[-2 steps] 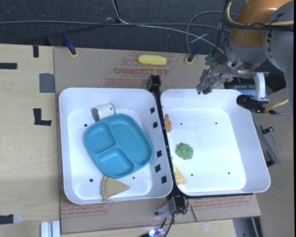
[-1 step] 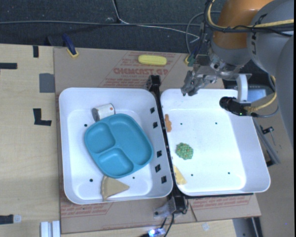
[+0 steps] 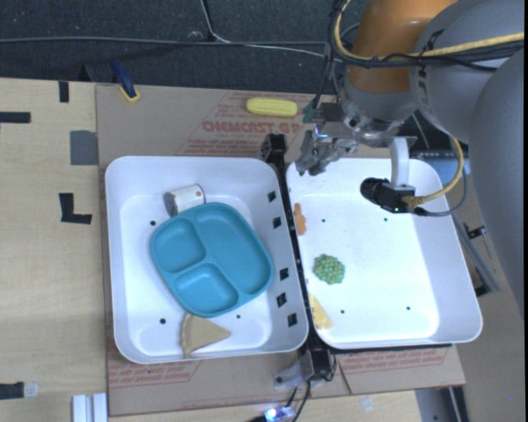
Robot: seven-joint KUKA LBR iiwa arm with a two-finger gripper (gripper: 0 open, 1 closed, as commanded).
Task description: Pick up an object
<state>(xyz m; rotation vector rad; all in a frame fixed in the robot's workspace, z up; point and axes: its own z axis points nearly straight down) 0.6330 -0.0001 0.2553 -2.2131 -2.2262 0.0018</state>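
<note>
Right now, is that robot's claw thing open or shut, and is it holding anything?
End effector: above the right bin's far-left corner; open or shut cannot be told.

You have two bins: the left bin [image 3: 123, 236] and the right bin [image 3: 422, 262]. One gripper [image 3: 321, 155] hangs over the right bin's far left corner. Left of it lie three things: one blue tray [image 3: 211, 258], one cup [image 3: 185, 199], one tan wedge [image 3: 201, 332]. Nearer you than the gripper sit three more: one green ball [image 3: 329, 269], one orange bit [image 3: 299, 220], one yellow bit [image 3: 319, 313]. Beyond the gripper, one yellow piece [image 3: 271, 106] lies on the cardboard [image 3: 158, 121].
</note>
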